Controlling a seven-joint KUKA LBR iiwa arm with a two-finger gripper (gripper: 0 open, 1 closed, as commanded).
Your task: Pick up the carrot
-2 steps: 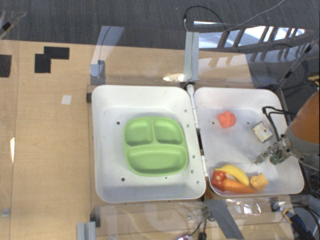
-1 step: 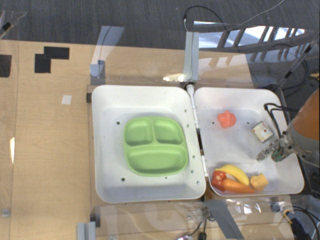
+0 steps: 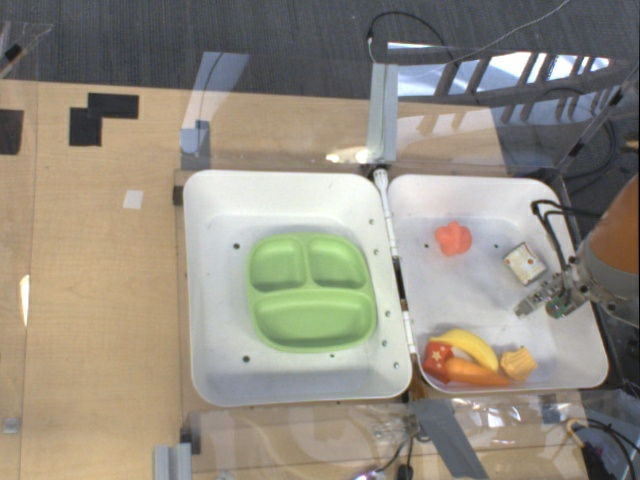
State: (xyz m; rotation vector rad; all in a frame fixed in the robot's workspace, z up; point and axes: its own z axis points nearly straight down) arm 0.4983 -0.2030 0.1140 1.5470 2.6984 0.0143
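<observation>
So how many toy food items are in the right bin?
5: a pink piece near the middle, and a red pepper, banana, carrot and corn piece bunched at the front edge. More could hide underneath.

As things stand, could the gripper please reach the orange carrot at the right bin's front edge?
Probably yes: the gripper sits above the orange carrot, though a yellow banana and red pepper crowd it.

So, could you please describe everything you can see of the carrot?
The carrot is orange, smooth and plastic-looking, likely a toy. It lies flat along the near edge of the right bin, tapering toward the right. A banana lies against its upper side, a red item sits at its left end, and a yellow corn piece at its right. The claw hangs apart from it.
</observation>
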